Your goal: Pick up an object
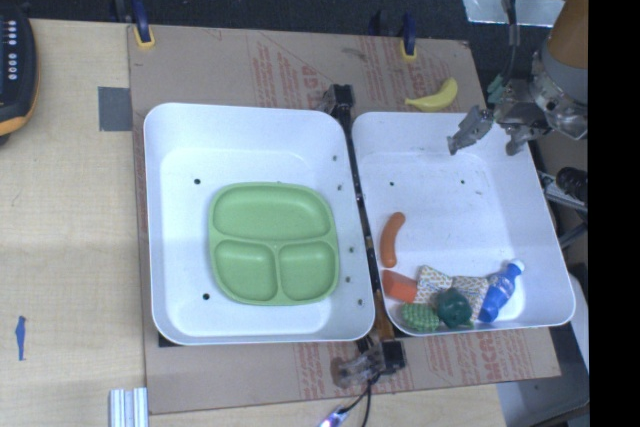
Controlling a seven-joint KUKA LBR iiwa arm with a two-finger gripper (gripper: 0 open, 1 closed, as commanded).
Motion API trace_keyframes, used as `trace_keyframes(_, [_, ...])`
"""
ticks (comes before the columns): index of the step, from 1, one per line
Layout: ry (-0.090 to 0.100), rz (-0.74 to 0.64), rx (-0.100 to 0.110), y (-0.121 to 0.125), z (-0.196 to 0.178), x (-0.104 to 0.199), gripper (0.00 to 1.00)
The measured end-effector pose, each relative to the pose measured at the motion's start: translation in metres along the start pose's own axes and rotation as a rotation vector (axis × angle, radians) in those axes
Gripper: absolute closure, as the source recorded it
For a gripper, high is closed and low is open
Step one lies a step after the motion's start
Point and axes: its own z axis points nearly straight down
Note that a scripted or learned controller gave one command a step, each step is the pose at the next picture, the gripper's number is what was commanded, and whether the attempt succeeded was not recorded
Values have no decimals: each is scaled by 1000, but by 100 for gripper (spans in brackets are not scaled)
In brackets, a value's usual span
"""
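The claw (490, 133) hangs spread wide and bare over the right bin's (450, 185) far edge; candidate objects, including a sausage (392, 237) and bottle (499, 292), crowd its near edge, where they collect.

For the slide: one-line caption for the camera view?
Open pincer above right bin's far edge; toys clustered at near side; green plate in left bin.

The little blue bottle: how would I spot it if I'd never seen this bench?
Find the right-hand white bin and go to its near edge, where small objects cluster. The blue bottle lies at the right end of that cluster, the only blue thing, with a white cap.
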Motion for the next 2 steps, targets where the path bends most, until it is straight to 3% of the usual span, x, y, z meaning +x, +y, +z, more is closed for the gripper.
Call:
trace_keyframes(1, [0, 0, 2, -22, 87, 44, 0])
trace_keyframes(2, [0, 1, 1, -31, 139, 46, 0])
